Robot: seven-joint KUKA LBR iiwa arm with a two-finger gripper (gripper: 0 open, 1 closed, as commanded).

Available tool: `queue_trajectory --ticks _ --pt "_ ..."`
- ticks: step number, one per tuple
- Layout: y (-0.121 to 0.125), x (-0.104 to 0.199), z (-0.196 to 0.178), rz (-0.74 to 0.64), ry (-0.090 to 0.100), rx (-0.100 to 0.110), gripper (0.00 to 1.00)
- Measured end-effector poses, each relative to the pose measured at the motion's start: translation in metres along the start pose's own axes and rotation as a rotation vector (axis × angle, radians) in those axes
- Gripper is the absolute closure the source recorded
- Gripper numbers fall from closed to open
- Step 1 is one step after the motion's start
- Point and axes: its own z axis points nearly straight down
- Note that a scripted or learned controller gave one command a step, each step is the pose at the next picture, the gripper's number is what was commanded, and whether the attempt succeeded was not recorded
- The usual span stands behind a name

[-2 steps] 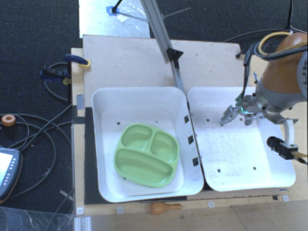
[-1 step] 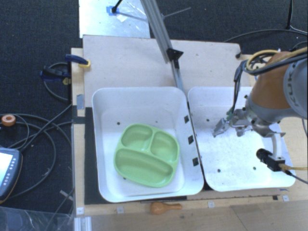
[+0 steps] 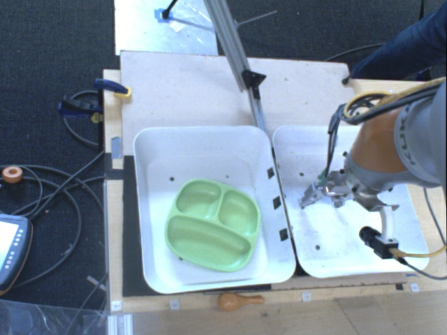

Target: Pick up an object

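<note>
A light green divided plate lies flat in the left white bin, toward its front. My gripper is low over the floor of the right white bin, near that bin's left-middle part. It points left toward the wall between the two bins. I see nothing held in it. The grey arm with its orange band reaches in from the right and covers the right part of that bin.
A small brown wooden piece lies on the bench edge in front of the bins. A slanted metal pole crosses the bench at the back. Cables and a blue clamp lie on the floor to the left.
</note>
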Motion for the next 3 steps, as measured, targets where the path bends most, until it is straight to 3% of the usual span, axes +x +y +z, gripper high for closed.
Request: queue_trajectory --ticks 1,3 --pt "0.002 0.0 -0.014 0.001 -0.001 -0.008 1.0" --pt "0.014 0.004 -0.142 -0.008 -0.003 -0.014 1.0"
